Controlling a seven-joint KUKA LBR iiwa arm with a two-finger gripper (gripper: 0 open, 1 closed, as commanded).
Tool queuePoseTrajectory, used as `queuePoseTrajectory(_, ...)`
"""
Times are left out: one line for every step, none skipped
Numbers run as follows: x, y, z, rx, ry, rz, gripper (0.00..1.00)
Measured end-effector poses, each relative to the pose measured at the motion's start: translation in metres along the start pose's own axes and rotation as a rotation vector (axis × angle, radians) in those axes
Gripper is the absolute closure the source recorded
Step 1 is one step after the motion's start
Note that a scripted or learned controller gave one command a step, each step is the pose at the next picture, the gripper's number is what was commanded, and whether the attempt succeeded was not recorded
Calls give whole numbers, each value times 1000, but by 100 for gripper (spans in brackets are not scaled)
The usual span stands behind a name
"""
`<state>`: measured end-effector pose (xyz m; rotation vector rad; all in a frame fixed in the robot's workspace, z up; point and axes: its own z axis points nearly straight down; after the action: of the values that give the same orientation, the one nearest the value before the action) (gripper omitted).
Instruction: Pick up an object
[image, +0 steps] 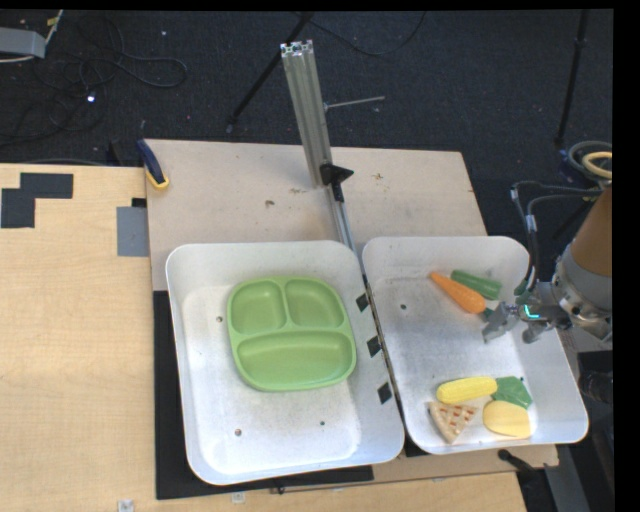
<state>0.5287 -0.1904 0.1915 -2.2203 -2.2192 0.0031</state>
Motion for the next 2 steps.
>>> queuePoseTrajectory(0,1,-1,-2,0,0,0)
queuePoseTrajectory(8,2,45,4,2,-1,0)
